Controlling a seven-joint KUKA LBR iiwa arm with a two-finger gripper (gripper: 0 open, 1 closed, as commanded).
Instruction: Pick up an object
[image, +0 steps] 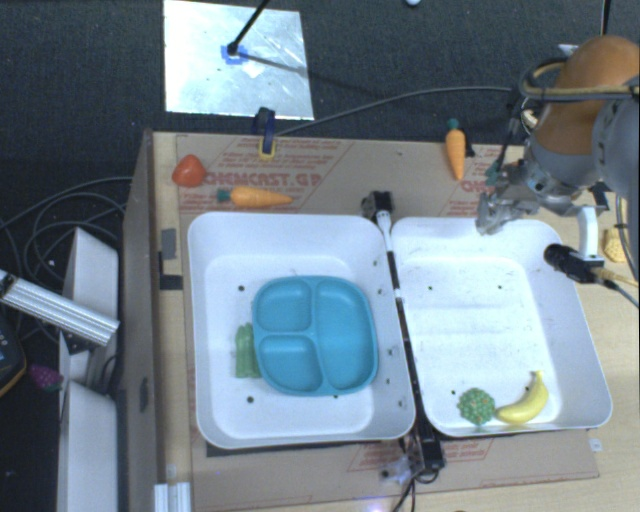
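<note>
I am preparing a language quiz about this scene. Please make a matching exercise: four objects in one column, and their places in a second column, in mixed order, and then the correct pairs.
Objects:
1. blue divided plate
2. banana
3. green leafy toy
4. tomato

Places:
A. near corner of the right bin, beside the broccoli
B. on the cardboard behind the left bin
C. middle of the left bin
D. in the left bin, against the plate's left edge

Pairs: 1-C, 2-A, 3-D, 4-B
</note>
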